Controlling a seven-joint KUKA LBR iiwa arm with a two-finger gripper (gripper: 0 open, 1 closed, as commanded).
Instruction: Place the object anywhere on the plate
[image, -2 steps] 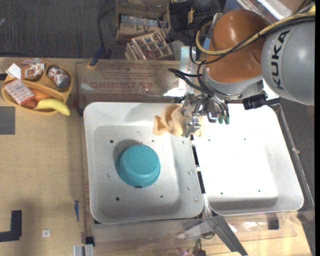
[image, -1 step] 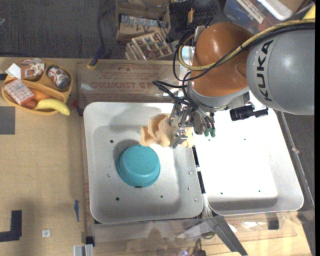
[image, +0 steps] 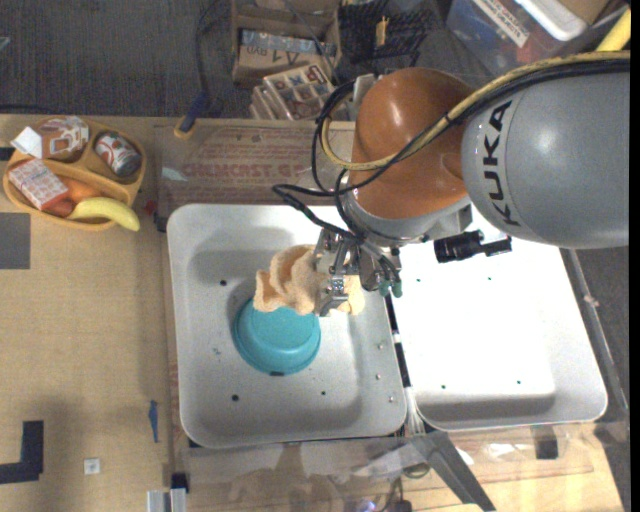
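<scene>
1. Camera view: the two-finger hand (image: 338, 285) hangs over the left white bin (image: 200, 380), at the right edge of a crumpled tan cloth-like object (image: 283, 278).
2. That object lies against the upper rim of the round teal plastic plate (image: 279, 338), partly overlapping it.
3. Whether the hand is spread or pinching the object, I cannot tell.
4. Risk: a thin pinch of soft material could slip, leaving the object short of the plate.

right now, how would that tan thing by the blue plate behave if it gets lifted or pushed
The tan object has a rumpled, folded outline, so it is probably soft and would sag when lifted. It looks light for its size. Pushed, it would likely bunch up, not roll, and it already overlaps the rim of the blue plate.
</scene>
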